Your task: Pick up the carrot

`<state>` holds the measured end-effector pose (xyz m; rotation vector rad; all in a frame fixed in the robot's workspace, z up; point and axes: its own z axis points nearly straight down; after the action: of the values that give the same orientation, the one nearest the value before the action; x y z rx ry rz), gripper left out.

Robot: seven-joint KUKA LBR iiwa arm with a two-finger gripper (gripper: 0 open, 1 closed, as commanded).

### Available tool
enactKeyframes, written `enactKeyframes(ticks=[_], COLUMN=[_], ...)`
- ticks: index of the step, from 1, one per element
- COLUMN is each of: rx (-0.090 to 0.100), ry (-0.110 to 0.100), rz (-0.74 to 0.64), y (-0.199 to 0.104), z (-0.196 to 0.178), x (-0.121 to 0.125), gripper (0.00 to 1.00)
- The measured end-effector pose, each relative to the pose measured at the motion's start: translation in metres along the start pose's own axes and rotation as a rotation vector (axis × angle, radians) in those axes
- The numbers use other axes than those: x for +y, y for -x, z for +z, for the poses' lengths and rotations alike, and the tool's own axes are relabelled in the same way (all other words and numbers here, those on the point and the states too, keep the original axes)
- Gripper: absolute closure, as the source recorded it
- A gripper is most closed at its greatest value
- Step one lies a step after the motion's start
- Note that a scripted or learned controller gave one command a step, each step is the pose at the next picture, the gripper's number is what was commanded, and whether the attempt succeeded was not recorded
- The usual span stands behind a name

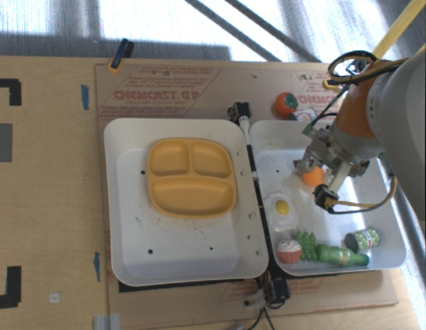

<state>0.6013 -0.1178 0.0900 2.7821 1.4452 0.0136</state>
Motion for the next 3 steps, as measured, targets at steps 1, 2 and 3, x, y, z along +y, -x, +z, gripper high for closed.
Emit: enactKeyframes(ticks=[1,2,3], rx=[0.001,-0.007,-0.008], ry=[0.001,-0.010,-0.010], rz=[0.206,0.369,0.321], y=[0.008,-0.011,-0.001], z=[-0.001,-0.113,-0.077], x=[-0.030,-0.060,0.019], gripper=[1.00,1.00,1.00])
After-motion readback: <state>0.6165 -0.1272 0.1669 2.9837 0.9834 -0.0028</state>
